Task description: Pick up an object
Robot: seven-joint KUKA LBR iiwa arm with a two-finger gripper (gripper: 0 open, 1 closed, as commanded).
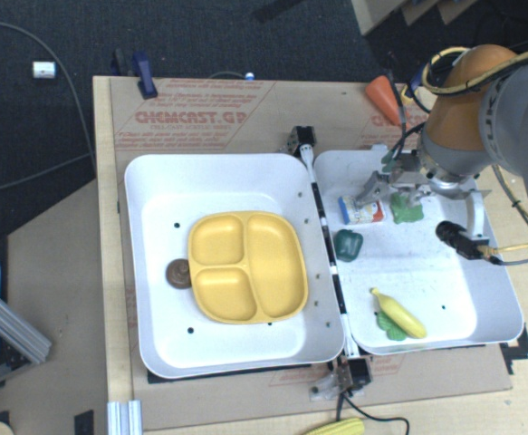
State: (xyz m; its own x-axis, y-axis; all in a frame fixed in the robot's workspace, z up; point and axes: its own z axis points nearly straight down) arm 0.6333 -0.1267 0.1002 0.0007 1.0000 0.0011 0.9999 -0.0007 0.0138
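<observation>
Your gripper hovers low over the right bin, above a small carton and a green block; whether it is released or clenched, you cannot tell; the carton looks light and stiff, probably crushable; take it across its narrow sides.

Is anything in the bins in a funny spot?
Yes. A small brown round thing pokes out from under the yellow divided plate's left edge in the left bin, half hidden. It looks stuck beneath.
</observation>
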